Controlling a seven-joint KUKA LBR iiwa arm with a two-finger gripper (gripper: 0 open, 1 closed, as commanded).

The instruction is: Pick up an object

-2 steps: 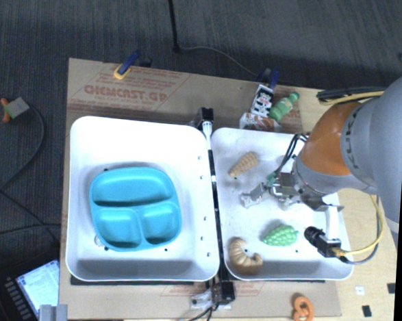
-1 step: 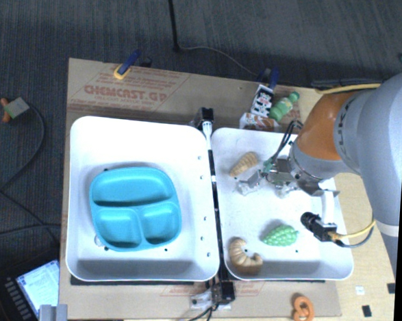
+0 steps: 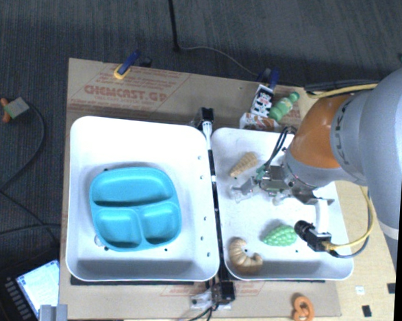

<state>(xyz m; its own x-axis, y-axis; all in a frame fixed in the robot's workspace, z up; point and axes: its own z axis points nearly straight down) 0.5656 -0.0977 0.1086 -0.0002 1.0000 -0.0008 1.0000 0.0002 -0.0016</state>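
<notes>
My gripper (image 3: 244, 187) is low in the right bin (image 3: 331, 268), near its left-middle, with the arm reaching in from the right. A tan ridged cone-shaped object (image 3: 243, 164) lies just above the gripper, close to it; whether they touch is unclear. A green bumpy object (image 3: 279, 235) rests lower in the bin, and a brown croissant-like object (image 3: 244, 255) lies by the bin's front wall. Nothing shows held in the gripper.
The left bin (image 3: 85, 141) holds a blue divided tray (image 3: 136, 207). Behind the right bin, a green toy (image 3: 283, 107) and a small printed pack (image 3: 259, 107) sit on the bench. An orange ring-shaped item (image 3: 303, 309) lies in front of it.
</notes>
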